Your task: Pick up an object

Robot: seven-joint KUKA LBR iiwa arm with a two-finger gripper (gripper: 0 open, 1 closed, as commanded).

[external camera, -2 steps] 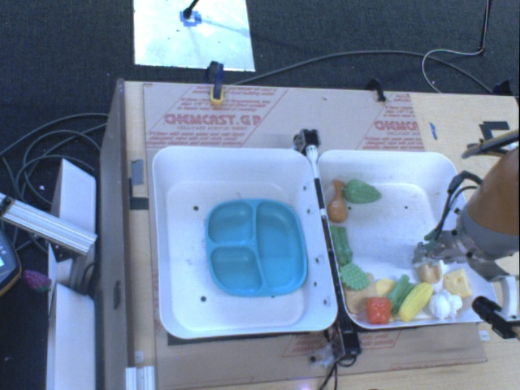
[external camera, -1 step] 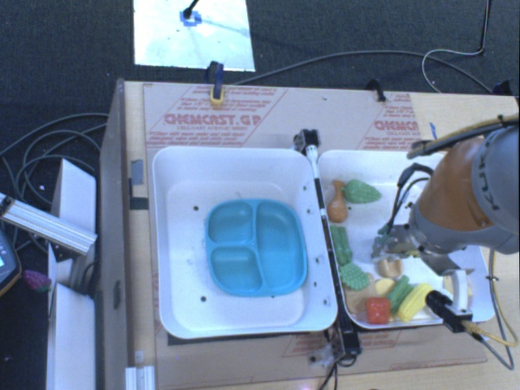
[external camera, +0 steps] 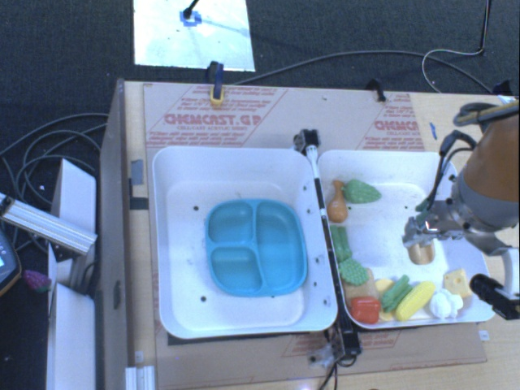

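**Arm over the right bin, above a small brown piece**

The arm comes in from the right and its gripper hangs over the right bin. Just under the gripper there is a small brown piece, touching or almost touching it; I cannot tell if the gripper is spread or pressed together, or if it pinches the piece. Along the near side of this bin lie a red tomato, a yellow corn, a white piece and a cheese piece. A green leaf lies near the far wall. The left bin holds a blue divided plate.
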